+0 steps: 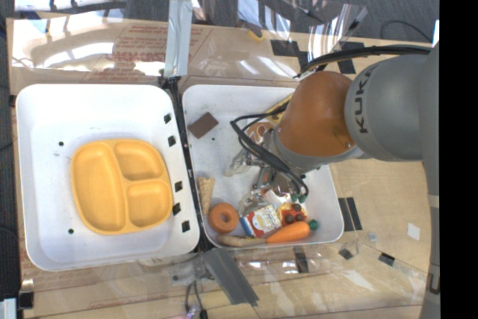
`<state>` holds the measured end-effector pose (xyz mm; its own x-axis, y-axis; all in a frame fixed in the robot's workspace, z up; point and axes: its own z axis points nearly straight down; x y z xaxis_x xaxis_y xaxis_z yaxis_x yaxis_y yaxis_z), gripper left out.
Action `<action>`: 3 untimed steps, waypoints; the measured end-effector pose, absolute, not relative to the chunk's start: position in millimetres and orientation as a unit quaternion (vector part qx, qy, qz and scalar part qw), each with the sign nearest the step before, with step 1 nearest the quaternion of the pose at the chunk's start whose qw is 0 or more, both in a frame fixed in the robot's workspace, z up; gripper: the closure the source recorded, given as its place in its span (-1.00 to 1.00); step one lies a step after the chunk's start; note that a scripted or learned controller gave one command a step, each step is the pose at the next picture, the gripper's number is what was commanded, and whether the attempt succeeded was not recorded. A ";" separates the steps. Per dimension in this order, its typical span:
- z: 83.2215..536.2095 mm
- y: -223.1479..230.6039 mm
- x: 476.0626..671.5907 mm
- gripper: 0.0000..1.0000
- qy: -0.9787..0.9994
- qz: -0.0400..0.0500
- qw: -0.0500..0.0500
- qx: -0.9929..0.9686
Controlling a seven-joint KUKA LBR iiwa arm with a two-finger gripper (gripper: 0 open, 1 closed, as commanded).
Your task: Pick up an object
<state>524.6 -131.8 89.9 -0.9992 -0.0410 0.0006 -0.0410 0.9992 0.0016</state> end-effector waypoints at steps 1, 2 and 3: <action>96.7 -172.4 500.5 -1.00 -0.999 0.002 -0.012 0.037; 101.5 -170.9 497.7 1.00 -0.999 0.000 -0.005 0.039; 210.2 -205.2 527.0 1.00 -0.999 0.002 -0.005 -0.038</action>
